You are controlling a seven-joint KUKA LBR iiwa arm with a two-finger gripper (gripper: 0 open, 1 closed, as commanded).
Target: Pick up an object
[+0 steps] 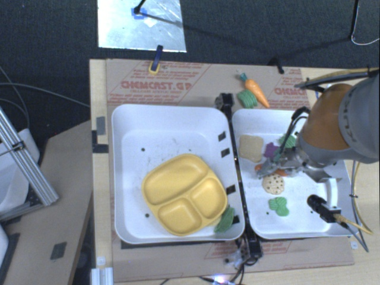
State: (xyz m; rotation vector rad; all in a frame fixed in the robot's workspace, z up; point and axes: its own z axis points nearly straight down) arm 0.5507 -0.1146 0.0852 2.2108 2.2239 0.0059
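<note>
Low in the right bin (pixel 341 230), over a tight cluster of small toy foods near its middle: the gripper (pixel 278 164), hung from the grey arm (pixel 338 129) reaching in from the right. Impossible to tell whether open or closed, with the wrist and clutter hiding the tips. Nothing clearly held.

Candidates crowded together: a tan slice of bread (pixel 251 147) just left, a purple piece (pixel 272 150) and an orange-red piece (pixel 267 170) right at the tips, a speckled cookie (pixel 274 185) just below, a green piece (pixel 278 205) further down.

Likely trouble: pinching two items at once, or nudging one aside and closing on air, given how closely packed. Flat cookie and bread probably hard to get under; possible slip on lifting. Also risk of scraping the bin floor.

Well apart: yellow divided plate (pixel 185 193) in the left bin (pixel 127 159), and a carrot (pixel 256 90) on the table (pixel 178 82) beyond the bins.
</note>
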